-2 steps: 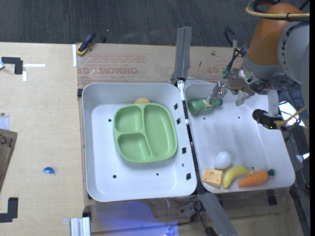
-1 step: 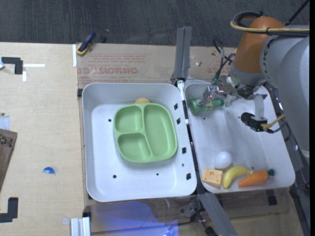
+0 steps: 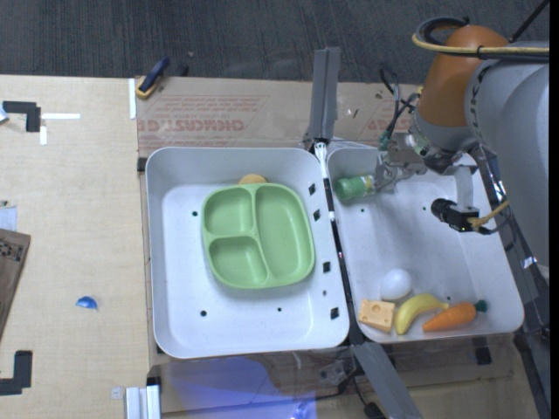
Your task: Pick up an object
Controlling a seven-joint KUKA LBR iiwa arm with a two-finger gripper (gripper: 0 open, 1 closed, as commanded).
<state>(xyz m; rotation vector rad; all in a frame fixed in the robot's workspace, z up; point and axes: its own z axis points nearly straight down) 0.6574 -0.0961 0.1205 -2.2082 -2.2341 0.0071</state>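
My gripper is low in the far left corner of the right bin, right against the end of a small green bottle-like object that lies on its side there. The arm hides how the contact stands. Along the right bin's near edge lie a white egg, a yellow cheese wedge, a banana and an orange carrot.
The left bin holds a green divided plate with a small yellow-orange thing just behind it. A grey post stands behind the wall between the bins. The arm's cabling hangs over the right bin's far right.
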